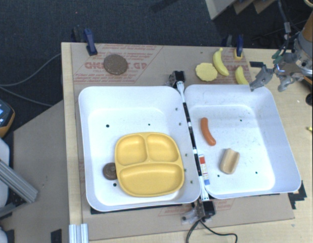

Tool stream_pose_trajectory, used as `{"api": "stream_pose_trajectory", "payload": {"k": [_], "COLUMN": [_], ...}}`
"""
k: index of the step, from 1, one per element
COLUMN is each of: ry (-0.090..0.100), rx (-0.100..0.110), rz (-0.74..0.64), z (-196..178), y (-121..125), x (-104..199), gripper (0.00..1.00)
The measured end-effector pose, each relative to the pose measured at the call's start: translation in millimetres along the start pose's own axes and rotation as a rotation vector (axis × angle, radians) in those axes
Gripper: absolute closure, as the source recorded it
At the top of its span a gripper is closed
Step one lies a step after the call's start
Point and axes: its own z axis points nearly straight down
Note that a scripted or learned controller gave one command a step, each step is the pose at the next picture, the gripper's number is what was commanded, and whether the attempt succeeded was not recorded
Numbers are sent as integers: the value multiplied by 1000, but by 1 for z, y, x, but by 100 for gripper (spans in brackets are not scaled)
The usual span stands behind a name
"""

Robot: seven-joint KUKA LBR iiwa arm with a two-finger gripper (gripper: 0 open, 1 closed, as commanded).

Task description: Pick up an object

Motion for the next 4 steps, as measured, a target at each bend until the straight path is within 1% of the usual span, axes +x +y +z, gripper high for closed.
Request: {"api": "stream_pose_trajectory", "payload": {"k": [1,2,3,4], "ry": [6,5,4,0], "rx": [12,12,7,-1], "rz": [1,2,0,2], "z": [80,127,153,142], "y": [-64,-136,-158,-156], "x": [41,68,98,96], "gripper": [0,0,0,100]}}
